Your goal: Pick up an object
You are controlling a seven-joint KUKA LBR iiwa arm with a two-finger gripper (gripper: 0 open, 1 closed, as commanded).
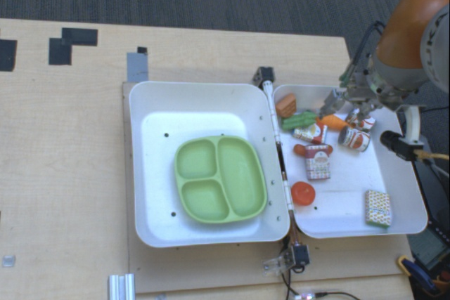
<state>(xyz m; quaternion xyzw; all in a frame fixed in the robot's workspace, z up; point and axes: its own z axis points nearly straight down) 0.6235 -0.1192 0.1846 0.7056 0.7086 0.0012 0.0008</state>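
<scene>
Pincer [349, 107] low over right bin [404, 218], above orange carrot [332, 122], grip seemingly unclear, cannot tell.

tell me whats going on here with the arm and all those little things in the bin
A grey robot arm with an orange band reaches in from the right, its gripper low over the far end of the right bin. That bin holds a cluster of small toy foods, among them a carrot, a can and a red tomato. The left bin holds a green divided plate. Nothing looks lifted yet.
</scene>
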